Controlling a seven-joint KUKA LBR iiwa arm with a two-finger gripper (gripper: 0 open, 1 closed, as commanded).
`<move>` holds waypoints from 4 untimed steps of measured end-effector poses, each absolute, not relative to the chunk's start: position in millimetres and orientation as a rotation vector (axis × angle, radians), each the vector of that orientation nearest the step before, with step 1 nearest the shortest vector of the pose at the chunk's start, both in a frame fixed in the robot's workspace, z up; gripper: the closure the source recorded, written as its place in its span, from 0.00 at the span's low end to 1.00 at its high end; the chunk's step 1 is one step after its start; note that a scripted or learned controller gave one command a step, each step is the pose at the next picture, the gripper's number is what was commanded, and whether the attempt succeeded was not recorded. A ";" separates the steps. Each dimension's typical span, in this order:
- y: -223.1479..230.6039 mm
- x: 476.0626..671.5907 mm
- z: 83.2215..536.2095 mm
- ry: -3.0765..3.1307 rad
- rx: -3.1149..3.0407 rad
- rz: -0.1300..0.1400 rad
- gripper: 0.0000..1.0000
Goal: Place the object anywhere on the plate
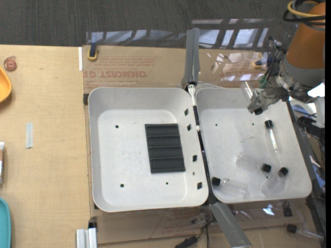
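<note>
Nearest the camera, clear vials with black caps (266,168) are lying along the front of the right bin (295,190), below and well apart from the gripper (257,107). One more vial (271,136) is lying tilted just below it. The ribbed black plate (165,148) is sitting in the left bin (103,190), far to the gripper's left. The gripper is hovering over the right bin's back edge; whether it is apart or together, I cannot tell.

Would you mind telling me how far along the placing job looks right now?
Nothing looks placed yet: the black ridged plate in the left bin is bare. The tool hangs at the right bin's upper edge, above the clear vials. Picking one and carrying it across remain.
</note>
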State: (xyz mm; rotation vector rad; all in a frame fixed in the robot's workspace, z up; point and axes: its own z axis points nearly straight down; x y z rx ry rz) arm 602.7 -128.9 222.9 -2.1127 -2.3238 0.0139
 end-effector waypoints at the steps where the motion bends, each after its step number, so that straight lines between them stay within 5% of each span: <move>1: -63.5 545.9 189.6 -2.313 -2.122 0.006 1.00; 2: -4.5 531.0 190.4 -2.354 -2.077 0.005 1.00; 3: 72.9 559.6 221.7 -2.503 -1.896 0.005 1.00; 4: 101.4 517.1 178.5 -2.572 -1.799 0.006 1.00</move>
